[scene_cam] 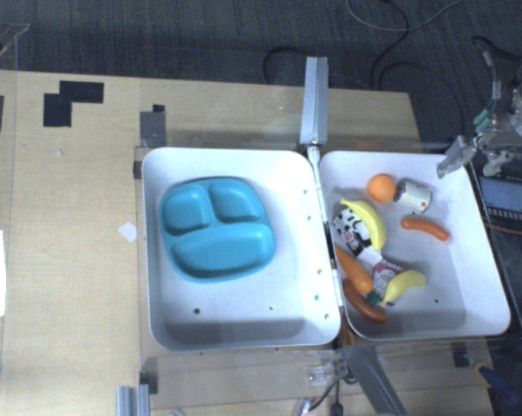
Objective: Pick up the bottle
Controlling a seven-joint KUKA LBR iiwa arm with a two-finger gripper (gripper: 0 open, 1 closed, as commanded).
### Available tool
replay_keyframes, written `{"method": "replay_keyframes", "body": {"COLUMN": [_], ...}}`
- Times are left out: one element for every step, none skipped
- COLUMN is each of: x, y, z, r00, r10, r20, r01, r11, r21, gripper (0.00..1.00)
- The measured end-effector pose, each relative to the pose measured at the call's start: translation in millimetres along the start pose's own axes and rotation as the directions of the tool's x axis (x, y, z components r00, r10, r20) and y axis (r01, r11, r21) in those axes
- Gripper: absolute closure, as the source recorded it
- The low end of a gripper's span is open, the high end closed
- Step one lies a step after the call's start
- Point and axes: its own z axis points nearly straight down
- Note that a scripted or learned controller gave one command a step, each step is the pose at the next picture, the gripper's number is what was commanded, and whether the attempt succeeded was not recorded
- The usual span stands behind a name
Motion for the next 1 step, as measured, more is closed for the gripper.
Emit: {"method": "replay_keyframes", "body": {"x": [1.2], "y": [2.1], "z": [-12.0], "r00": [1.0], "r10": [-0.008], "r20": [0.003], "r01": [0.008], "r11": [1.0], "r21": [-0.006], "gripper": [1.0]}}
